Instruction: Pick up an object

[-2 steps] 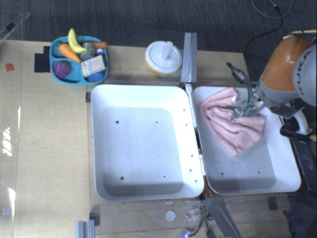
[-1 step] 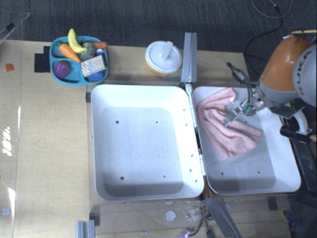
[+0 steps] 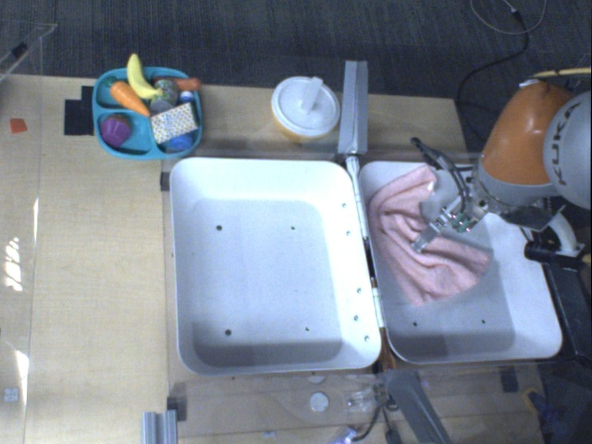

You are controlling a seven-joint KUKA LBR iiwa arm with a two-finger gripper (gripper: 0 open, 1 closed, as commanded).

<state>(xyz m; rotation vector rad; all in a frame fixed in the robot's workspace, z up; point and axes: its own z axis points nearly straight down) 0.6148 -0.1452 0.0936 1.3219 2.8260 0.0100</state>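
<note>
Robotics lab, prob. a test cell: wooden bench (image 3: 92,276) w/ two shallow white bins (image 3: 268,178) fixed side by side, grey-orange KUKA arm (image 3: 527,151) at right, loose cable (image 3: 499,12) on dark carpet, blue tray (image 3: 116,109) of toy food.
</note>
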